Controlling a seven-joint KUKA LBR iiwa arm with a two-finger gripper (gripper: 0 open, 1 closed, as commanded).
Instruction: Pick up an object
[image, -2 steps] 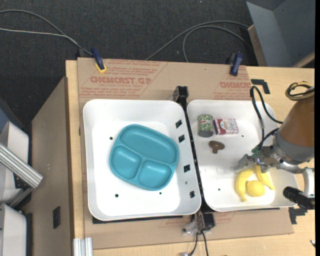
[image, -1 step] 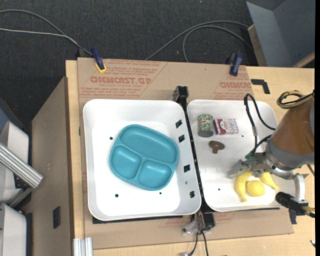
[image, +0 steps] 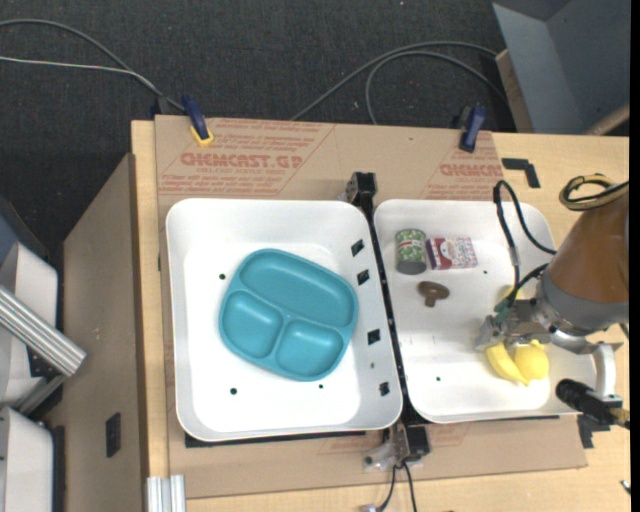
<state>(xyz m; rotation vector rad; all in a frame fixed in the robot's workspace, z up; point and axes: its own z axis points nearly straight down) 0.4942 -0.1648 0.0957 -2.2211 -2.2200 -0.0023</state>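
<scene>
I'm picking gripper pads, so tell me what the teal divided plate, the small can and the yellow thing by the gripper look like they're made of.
Teal plate: likely moulded plastic, smooth with a soft sheen and rounded compartment ridges. Small can: probably metal, lying on its side, with a printed green label and a greyish end. Yellow thing: looks like a plastic or rubber toy banana, uniformly bright and smooth; the gripper partly covers it, so that's uncertain.

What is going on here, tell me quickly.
A grey robot arm with an orange band reaches into the right white bin, its gripper down at a yellow banana-shaped object near the bin's right side. Whether it has a grip cannot be told. A small can lying on its side and a small brown piece lie further left. The left white bin holds a teal divided plate.
</scene>
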